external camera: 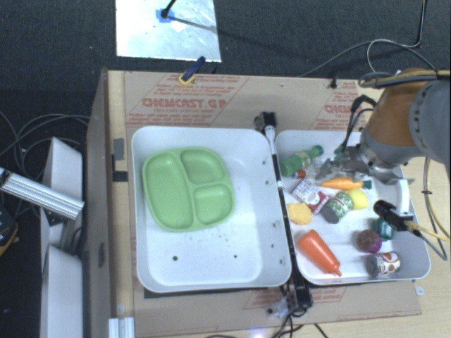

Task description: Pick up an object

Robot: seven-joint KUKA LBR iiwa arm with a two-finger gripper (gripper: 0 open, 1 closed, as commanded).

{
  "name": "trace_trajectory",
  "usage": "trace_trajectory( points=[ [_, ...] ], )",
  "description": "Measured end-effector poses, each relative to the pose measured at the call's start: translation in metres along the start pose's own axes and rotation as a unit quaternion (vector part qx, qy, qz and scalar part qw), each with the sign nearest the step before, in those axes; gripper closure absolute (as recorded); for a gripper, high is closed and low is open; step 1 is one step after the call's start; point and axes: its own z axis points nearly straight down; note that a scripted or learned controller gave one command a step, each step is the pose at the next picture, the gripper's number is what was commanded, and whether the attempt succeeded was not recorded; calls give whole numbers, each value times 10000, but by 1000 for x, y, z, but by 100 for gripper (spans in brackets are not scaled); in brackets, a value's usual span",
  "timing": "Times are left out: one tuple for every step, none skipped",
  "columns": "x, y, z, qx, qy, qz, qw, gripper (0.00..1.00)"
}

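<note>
My arm reaches in from the right, bent low over the right bin (423, 263). My hand (337, 165) hangs just above the small carrot (345, 184); its opening I cannot tell.

In your right bin (421, 263) lies a jumble of toys: an orange cone (318, 251) on its side near the front left, a carrot (343, 184) lying flat toward the back, a yellow lump (299, 213) and a red-and-white packet (309, 191) along the left wall. You also have a green can (339, 206) tipped over mid-bin, a dark purple ball (368, 241), and what may be a small printed can (385, 263) at the front right.
</note>
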Motion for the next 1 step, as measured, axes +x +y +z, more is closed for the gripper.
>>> trace_trajectory(
  points=[
    [26,-17,15,71,17,10,10000,0]
  ],
)
